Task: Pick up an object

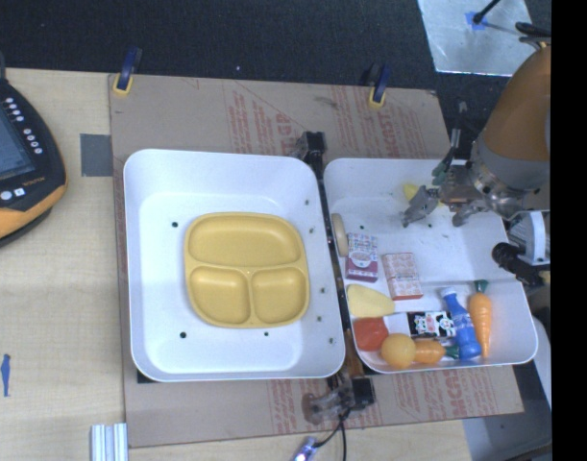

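So the gripper [434,208] is hanging over the far end of the right bin [389,176], fingers spread apart with nothing between them. A small yellow piece [411,191] sits just beside the fingertips. All the pickable stuff is piled toward the near end of that same bin: two small cartons [382,266], a yellow wedge [369,302], a red piece [370,332], an orange fruit [398,351], a cow-print box [431,325], a blue bottle [460,326] and a carrot [480,320]. Left of that bin, the other white bin [149,257] holds a yellow divided plate [246,268].
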Controlling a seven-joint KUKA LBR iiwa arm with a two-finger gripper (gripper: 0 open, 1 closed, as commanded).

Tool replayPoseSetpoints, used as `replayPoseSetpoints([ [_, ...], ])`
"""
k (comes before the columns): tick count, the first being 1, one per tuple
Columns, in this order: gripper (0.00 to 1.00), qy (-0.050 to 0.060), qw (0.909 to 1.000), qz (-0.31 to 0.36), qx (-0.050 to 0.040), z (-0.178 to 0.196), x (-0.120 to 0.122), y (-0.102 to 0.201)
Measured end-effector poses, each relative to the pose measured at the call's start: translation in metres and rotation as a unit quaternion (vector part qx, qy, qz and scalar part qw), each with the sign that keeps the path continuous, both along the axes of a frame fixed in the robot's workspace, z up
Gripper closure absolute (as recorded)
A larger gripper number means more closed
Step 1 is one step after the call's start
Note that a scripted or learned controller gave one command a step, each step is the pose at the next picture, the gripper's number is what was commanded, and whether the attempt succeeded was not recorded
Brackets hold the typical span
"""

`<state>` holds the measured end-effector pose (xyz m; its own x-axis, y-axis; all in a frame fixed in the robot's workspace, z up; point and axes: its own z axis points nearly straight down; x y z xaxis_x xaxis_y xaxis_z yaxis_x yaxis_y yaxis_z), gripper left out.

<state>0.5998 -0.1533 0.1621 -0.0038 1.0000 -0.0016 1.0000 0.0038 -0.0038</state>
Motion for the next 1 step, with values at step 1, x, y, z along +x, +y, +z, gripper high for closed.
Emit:
replayPoseSetpoints([
  [1,0.00,0.002,1.0000,-0.001,0.0013,-0.0716,0.0552,-0.0344],
])
